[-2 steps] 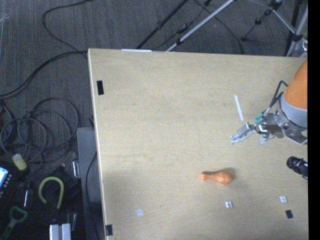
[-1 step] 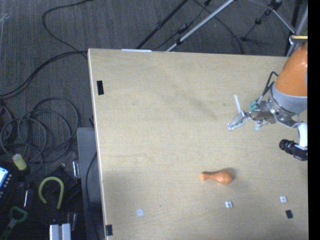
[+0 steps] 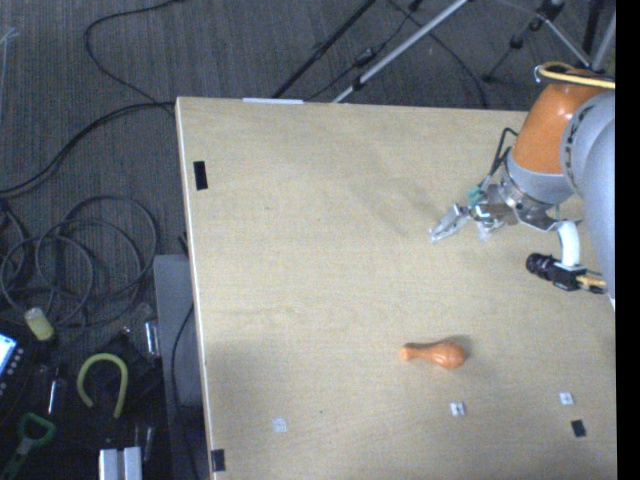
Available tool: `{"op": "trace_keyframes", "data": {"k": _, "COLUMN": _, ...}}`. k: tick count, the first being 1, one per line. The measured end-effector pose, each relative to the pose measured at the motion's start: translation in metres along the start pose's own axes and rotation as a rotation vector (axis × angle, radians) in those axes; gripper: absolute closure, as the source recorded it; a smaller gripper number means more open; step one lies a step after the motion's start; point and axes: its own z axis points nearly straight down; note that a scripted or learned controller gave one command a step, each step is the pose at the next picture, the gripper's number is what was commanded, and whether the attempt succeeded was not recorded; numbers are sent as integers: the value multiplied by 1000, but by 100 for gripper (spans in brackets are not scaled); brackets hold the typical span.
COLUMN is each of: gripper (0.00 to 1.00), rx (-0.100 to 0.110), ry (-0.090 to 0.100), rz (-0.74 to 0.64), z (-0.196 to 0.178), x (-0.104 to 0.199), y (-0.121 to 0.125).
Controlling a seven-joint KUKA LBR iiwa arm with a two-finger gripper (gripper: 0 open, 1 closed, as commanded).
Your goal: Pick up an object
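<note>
An orange, pear-shaped object (image 3: pixel 435 354) lies on its side on the tan board (image 3: pixel 320 268), toward the lower right, with its narrow end pointing left. My gripper (image 3: pixel 447 225) hangs at the right side of the board, pointing left and slightly down. It is well above the orange object in the view and apart from it, with nothing seen in its grasp. The grey arm with its orange band (image 3: pixel 548 133) reaches in from the right edge.
A black part with a yellow tip (image 3: pixel 560 271) juts out below the wrist. Small white and black markers (image 3: pixel 457 408) dot the board's lower right, and black tape (image 3: pixel 200 175) marks its left edge. Cables (image 3: pixel 80 258) and stand legs (image 3: pixel 430 23) lie on the floor around.
</note>
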Motion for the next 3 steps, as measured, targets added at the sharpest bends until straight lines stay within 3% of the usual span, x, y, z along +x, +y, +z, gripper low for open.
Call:
{"op": "trace_keyframes", "data": {"k": 1, "gripper": 0, "rx": -3, "ry": 1, "rz": -249, "z": 11, "x": 37, "y": 22}}
{"op": "trace_keyframes", "data": {"k": 2, "gripper": 0, "rx": -7, "ry": 3, "rz": -717, "z": 11, "x": 96, "y": 39}}
{"op": "trace_keyframes", "data": {"k": 3, "gripper": 0, "rx": -6, "ry": 3, "rz": -465, "z": -60, "x": 69, "y": 22}}
